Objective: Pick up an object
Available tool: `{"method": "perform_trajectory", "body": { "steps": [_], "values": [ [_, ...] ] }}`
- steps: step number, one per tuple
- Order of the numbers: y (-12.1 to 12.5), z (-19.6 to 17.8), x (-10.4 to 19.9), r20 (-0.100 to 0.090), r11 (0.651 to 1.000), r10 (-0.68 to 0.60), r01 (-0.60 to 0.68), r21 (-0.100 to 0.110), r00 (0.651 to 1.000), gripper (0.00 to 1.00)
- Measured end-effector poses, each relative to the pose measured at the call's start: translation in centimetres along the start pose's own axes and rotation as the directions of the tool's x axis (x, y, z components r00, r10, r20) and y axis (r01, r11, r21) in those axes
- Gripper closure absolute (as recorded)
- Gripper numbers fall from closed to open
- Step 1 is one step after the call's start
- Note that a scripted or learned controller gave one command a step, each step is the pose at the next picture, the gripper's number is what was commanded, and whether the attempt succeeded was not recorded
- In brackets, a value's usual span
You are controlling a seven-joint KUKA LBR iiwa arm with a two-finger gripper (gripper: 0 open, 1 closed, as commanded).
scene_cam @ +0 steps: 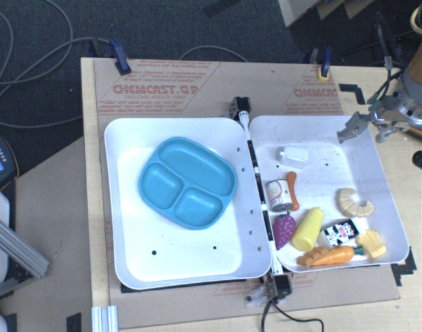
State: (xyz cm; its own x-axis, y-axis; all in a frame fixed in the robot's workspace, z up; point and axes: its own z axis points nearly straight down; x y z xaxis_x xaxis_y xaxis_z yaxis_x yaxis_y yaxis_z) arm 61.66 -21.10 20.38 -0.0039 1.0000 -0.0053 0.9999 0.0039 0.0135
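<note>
My gripper (365, 133) hovers over the far right corner of the right bin (322, 138), open, with nothing between its fingers. Below it in that bin lie a small white block (294, 155), a tin can (279, 196) with an orange stick (292, 189) beside it, purple grapes (283, 230), a yellow bottle (308, 229), a beige croissant (354, 202), a black-and-white cow-patterned piece (341, 233), an orange carrot (328, 256) and a yellow wedge (372, 243). The nearest of these to the gripper is the white block, to its left and nearer the camera.
A blue divided plate (189, 182) lies in the left bin (128, 247). A black hinge strip (256, 185) runs between the two bins. Blue clamps (119, 56) hold the board at the back. Cables trail over the dark floor behind.
</note>
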Motion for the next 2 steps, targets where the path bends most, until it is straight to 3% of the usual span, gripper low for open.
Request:
{"method": "perform_trajectory", "body": {
  "steps": [1,2],
  "values": [
    [-10.7,6.2,7.4,-0.013,1.000,0.003,-0.002,0.028,1.000,0.00],
    [-14.0,12.0,8.4,-0.008,1.000,0.006,-0.006,0.017,1.000,0.00]
  ]
}}
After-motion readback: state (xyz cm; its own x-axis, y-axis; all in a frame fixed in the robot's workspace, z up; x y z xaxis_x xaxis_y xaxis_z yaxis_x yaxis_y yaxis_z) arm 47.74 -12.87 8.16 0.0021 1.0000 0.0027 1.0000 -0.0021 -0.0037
